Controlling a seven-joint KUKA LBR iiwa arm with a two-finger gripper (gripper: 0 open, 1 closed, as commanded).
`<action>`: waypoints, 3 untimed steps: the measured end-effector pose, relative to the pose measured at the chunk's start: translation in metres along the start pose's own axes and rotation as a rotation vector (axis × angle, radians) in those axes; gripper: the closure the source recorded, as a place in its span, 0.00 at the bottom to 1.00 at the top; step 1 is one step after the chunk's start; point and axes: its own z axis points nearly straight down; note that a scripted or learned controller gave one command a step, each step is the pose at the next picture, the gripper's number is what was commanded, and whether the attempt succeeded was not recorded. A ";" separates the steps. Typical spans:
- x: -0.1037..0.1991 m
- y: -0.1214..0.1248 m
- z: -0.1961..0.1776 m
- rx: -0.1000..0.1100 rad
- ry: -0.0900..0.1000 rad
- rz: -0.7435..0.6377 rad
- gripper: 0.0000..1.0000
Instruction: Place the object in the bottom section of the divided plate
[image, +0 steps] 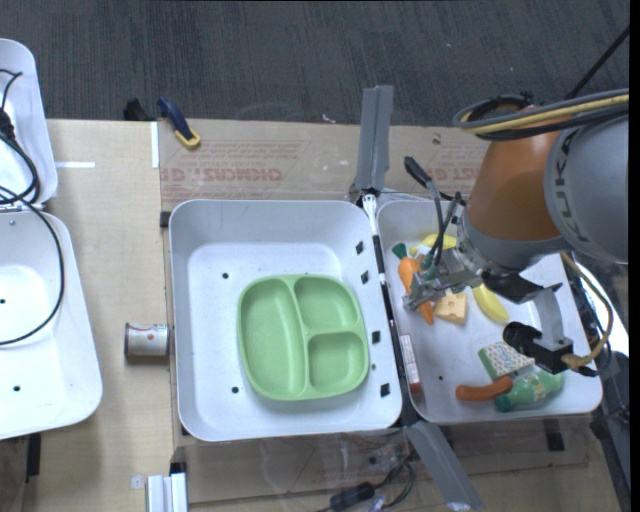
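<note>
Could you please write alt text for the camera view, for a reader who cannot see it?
The gripper hangs over the right bin among toy foods, near an orange carrot and a cheese wedge. A green divided plate lies in the left bin.

Small metal can (147, 340) on the bench left of the bins; blue-and-yellow clamp (178, 122) near the top edge.

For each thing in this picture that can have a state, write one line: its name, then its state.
divided plate: upright in the left bin, sections bare.
end effector: low over the toy food in the right bin.
cheese wedge: lying flat.
carrot: lying beside the end effector.
</note>
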 end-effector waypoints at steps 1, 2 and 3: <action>0.061 0.022 0.000 -0.002 0.000 0.003 1.00; 0.127 0.055 0.007 -0.001 0.000 -0.014 1.00; 0.194 0.041 0.016 0.002 0.000 0.032 1.00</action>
